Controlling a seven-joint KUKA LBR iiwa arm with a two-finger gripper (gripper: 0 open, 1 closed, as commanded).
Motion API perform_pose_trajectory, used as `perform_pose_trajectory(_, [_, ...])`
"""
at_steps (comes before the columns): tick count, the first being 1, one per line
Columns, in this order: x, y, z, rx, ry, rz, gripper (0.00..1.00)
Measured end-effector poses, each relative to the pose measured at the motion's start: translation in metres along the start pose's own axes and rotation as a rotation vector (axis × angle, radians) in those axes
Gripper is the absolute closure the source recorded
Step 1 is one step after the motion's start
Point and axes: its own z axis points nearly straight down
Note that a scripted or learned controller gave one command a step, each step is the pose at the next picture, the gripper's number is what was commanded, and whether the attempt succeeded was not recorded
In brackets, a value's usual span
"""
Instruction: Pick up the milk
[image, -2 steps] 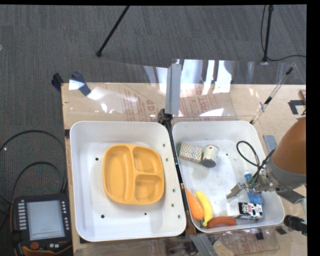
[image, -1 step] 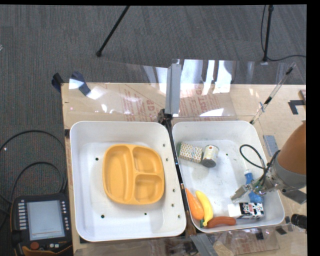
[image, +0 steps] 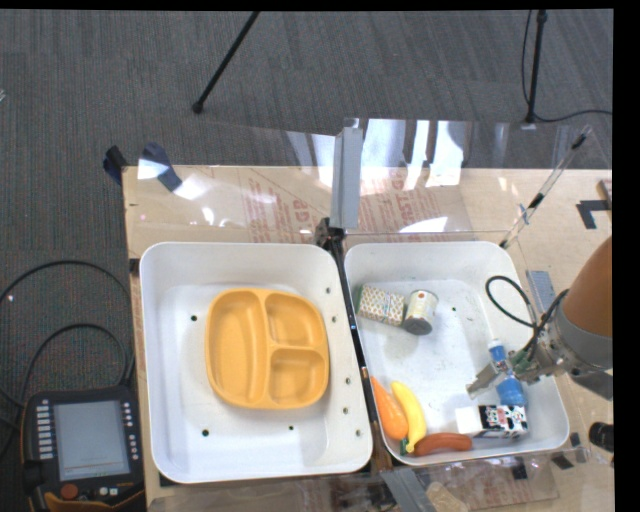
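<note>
Two white bins side by side across the lower half of the frame; left bin (image: 165, 300) holds a yellow divided plate (image: 267, 347) at its centre; right bin (image: 455, 255) holds everything else; grey arm (image: 598, 325) enters at the right edge, mid-height, wrist angled down-left into the right bin; gripper (image: 505, 372) sits low over the bin's lower right area, just above the milk; whether its fingers are spread or closed cannot be told at this size, and nothing shows clamped between them; milk carton (image: 497, 419), black-and-white cow print with a blue top, lies on the bin floor in the lower right corner, on its side as far as can be judged, right beside or touching the tool tip; along the bin's bottom edge a sausage (image: 441, 444), left of it a banana (image: 410, 415) and a carrot (image: 388, 410); upper middle of the bin a patterned box (image: 380, 303) with a small can (image: 420, 311) right of it; step judged: approach, grasp not yet confirmed; next move calls for lining up over the carton body, descending, closing across its narrow side, then a straight lift clear of the bin wall close by.
</note>
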Motion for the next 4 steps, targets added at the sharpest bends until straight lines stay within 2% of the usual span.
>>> perform_pose_trajectory(1, [0.01, 0.002, 0.014, 0.0, 0.0, -0.023, 0.0])
perform_pose_trajectory(2, [-0.019, -0.005, 0.026, -0.001, 0.0, 0.014, 0.0])
perform_pose_trajectory(3, [0.017, 0.003, 0.02, 0.001, 0.001, -0.051, 0.0])
perform_pose_trajectory(4, [-0.017, -0.004, 0.028, -0.001, -0.001, 0.063, 0.0])
